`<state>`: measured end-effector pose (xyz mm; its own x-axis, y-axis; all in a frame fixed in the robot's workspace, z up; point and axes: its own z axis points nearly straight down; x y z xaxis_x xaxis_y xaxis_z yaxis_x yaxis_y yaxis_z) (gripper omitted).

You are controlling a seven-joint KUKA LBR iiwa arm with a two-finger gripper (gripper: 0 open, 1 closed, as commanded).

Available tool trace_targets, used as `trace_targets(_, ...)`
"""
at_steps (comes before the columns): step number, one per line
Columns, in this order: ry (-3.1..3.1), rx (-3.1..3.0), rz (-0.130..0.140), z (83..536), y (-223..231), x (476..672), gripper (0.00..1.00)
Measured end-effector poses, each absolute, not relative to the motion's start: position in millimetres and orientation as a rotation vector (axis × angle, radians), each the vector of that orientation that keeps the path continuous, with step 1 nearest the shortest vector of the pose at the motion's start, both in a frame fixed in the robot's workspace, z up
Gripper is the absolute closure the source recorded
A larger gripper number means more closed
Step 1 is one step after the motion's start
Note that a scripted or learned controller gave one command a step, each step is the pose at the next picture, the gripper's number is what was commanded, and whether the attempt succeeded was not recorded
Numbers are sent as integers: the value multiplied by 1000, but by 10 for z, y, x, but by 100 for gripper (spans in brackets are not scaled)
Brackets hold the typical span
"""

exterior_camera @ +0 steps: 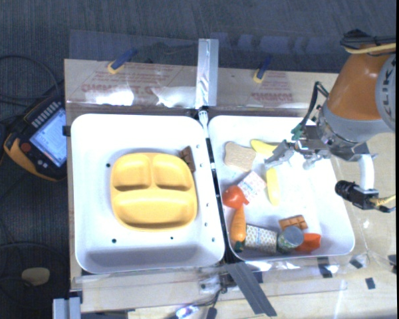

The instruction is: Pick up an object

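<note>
Two white bins sit side by side on the counter [80, 88]: the left bin [86, 178] holds one yellow tray [153, 190] with three sections, and a small brown thing [187, 155] lies just past the tray's top right corner. The right bin [332, 205] holds the small things. Taking the yellow banana [272, 185] as the landmark, it lies near the middle of the right bin, long and thin, pale yellow, with its long side running up and down in the view. Just up from it is one more yellow piece [261, 145], and beside that, to the left, one flat tan slice [237, 155] like bread. Just left of the banana lies one small white packet [253, 185] with a red mark, and below left of that one orange carrot [237, 224] with a red end, standing up and down in the view. Below the banana lie one patterned roll [261, 238], one round tin [291, 238], one brown block [292, 222] and one red-orange piece [310, 242], all close together by the bottom wall. The gripper [284, 153] hangs just above the top of the banana, reaching in from the right; its fingers look a little apart with nothing between them
</note>
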<state>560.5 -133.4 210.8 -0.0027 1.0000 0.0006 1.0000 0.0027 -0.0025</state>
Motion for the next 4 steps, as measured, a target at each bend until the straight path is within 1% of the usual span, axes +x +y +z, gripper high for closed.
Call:
trace_targets(1,-2010,-2431,-16,1017,-1625,5690,0)
trace_targets(2,-2009,-2425,-18,1103,-1604,5693,100)
trace_targets(3,-2256,-2187,3,2947,-1559,5042,100)
trace_targets(4,-2256,-2187,3,2948,-1559,5042,0)
